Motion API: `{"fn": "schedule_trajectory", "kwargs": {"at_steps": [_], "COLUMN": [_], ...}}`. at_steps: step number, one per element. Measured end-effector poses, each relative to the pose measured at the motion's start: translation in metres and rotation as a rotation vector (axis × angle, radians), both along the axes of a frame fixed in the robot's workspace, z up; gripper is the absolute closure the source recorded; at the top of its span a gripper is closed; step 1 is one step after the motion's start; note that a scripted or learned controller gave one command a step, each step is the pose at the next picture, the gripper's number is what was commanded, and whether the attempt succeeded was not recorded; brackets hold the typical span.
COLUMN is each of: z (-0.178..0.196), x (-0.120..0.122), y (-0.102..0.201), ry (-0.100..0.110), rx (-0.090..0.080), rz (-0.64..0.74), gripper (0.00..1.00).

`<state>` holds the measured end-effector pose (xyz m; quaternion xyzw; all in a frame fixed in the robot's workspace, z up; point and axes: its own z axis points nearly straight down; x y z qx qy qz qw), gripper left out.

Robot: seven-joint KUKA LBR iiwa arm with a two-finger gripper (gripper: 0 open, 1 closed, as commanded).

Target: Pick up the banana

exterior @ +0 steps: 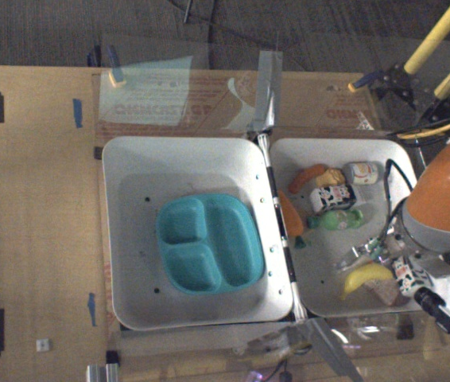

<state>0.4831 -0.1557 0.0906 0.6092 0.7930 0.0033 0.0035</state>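
Fixed overhead cam, slanted, probably mid-range.

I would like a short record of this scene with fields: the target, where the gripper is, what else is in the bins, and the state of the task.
target: banana, yellow, lying in the right bin near its front right corner
gripper: gripper just above the banana, low over the right bin
left bin: left bin holds a teal divided tray
other items in right bin: carrot, green bottle, small black and white carton
task state: banana not yet lifted, it lies on the bin floor
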Motion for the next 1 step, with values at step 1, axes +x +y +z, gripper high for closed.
{"fn": "schedule_trajectory", "kwargs": {"at_steps": [1], "z": [0.0109], "x": [0.0024], "y": [-0.0035], "ry": [-0.013], "rx": [-0.012], "rz": [-0.003], "gripper": [1.00]}}
